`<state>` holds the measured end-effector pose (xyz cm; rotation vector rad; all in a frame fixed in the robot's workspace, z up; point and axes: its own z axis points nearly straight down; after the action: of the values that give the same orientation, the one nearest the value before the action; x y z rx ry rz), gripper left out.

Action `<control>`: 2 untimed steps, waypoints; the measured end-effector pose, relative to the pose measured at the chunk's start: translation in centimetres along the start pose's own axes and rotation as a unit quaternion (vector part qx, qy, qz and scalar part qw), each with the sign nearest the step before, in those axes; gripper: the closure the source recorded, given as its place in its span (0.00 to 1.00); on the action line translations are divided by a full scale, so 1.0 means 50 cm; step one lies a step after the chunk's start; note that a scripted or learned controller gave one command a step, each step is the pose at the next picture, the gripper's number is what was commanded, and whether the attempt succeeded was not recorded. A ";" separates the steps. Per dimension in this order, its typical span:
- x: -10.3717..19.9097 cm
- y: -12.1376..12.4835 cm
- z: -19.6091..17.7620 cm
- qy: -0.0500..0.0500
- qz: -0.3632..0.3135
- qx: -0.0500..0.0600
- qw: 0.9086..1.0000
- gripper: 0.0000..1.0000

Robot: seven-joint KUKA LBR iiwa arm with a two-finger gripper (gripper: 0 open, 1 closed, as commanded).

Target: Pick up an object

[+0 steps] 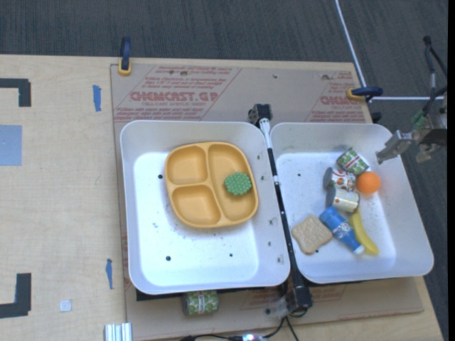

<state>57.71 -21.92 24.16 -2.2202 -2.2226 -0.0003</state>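
End effector [416, 139] sat at far right of view, just past the right bin's [405, 261] upper-right rim, above the bin edge; too small and cluttered to tell whether it was spread or pressed together. Nothing seen between its tips.

Nearest objs, all in right bin: orange ball [369, 183] close to the end effector, touching a green/white can [352, 162] lying tilted beside it. Just left and below, a 2nd small can [345, 181] w/ red on label, and a pale cup [346, 202] under it. Further down: blue tube [339, 228] lying diagonal, yellow banana [363, 235] right alongside it, and a tan cracker-like square [311, 234] to the left, touching the tube.

Left bin [206, 268] held a yellow divided plate [192, 169] w/ 3 compartments; green knobbly round piece [238, 184] sat in its right-hand compartment.

On tabletop [57, 212], in front of left bin, a green can [202, 302] lay on its side. Blue tape marks and black corner marks at left.
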 end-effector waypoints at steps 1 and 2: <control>0.027 0.047 0.240 -0.002 0.000 -0.006 1.000 0.00; 0.055 0.043 0.255 -0.002 0.000 -0.009 1.000 0.00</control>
<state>59.85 -19.14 11.40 -2.2324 -2.2331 -0.0164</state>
